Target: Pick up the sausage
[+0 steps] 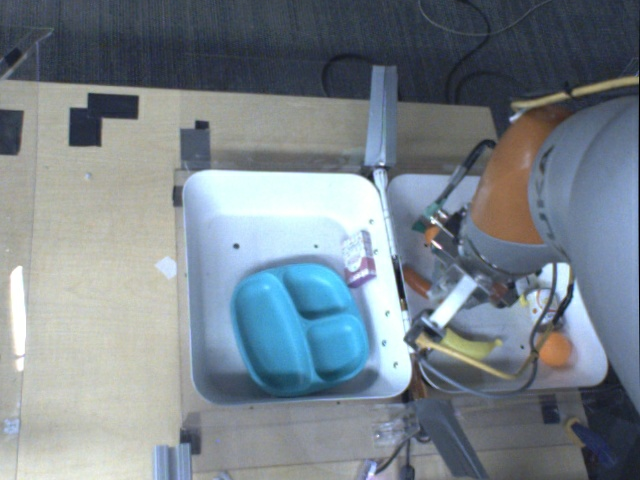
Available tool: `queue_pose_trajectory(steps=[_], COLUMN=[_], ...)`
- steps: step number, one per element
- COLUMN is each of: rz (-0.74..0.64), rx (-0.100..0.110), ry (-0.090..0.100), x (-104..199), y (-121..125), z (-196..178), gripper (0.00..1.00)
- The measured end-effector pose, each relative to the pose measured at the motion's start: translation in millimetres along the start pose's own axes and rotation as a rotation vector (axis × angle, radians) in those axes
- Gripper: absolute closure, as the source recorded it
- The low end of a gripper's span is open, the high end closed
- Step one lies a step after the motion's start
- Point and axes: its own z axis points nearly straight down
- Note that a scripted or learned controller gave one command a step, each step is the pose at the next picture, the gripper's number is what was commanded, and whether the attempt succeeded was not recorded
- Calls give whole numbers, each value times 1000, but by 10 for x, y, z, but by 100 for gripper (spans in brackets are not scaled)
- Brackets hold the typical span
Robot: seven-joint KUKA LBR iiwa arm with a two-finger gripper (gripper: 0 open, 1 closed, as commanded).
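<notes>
In the right bin, the sausage seemingly lies diagonally, mostly hidden.

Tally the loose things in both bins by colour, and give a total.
Blue: 1, divided tray, left bin
Purple: 1, small packet, left bin
Yellow: 1, banana, right bin
Orange: 1, round fruit, right bin
Total: 4; the arm may hide others.

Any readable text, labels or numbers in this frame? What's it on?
No text can be read.
Small packet in the left bin: printed purple and white, too blurred to read.
Black marks on the bench: plain shapes, not letters.
</notes>
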Motion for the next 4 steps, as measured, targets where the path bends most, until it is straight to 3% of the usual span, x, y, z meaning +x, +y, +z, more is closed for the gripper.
queue_pose_trajectory(steps=[1,2,3,4], rz=[342,566,345,-339], rx=[-2,-1,-4,1], ry=[0,2,3,-2], x=[503,547,878,850], y=[-429,-549,-774,-869], z=[-312,-13,-713,69], gripper=[100,100,100,100])
